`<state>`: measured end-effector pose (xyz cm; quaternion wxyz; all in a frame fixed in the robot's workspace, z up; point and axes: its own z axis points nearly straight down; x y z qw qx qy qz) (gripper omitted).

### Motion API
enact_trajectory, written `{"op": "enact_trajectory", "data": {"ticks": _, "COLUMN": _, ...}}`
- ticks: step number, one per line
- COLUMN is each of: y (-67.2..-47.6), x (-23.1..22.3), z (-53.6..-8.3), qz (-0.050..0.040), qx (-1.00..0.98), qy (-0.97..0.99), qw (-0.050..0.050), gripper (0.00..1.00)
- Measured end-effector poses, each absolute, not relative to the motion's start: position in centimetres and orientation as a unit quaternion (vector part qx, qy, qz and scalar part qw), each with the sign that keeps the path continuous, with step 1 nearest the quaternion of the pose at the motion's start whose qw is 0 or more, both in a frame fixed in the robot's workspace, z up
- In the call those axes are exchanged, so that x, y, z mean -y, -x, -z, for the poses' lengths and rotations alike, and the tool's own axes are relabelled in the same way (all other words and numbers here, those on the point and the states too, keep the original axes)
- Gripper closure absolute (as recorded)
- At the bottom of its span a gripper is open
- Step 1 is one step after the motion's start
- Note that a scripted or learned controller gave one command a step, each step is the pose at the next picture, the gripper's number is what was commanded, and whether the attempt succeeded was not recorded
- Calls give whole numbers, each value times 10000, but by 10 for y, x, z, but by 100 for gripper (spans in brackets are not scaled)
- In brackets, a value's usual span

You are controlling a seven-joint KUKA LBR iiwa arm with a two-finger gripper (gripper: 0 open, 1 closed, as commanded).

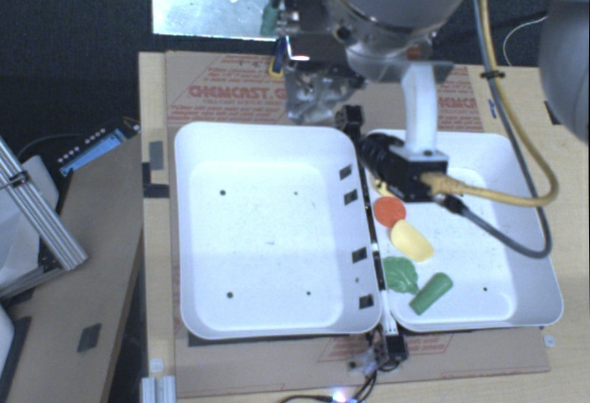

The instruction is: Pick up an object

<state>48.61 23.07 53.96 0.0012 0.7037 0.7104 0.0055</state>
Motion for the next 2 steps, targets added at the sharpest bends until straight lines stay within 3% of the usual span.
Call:
{"op": "enact_trajectory", "data": {"ticks": 1, "y": -487, "x": -134, "z": -535, "qz": -5, "qx": -7042, "qy": -7100, "qw": 11, "gripper": 100}}
{"op": "enact_trajectory", "data": {"ticks": 2, "y": -485, "x": -240, "z": -534, "qz": -16, "qx": -7121, "qy": -7021, "qw": -5, "gripper": 100}}
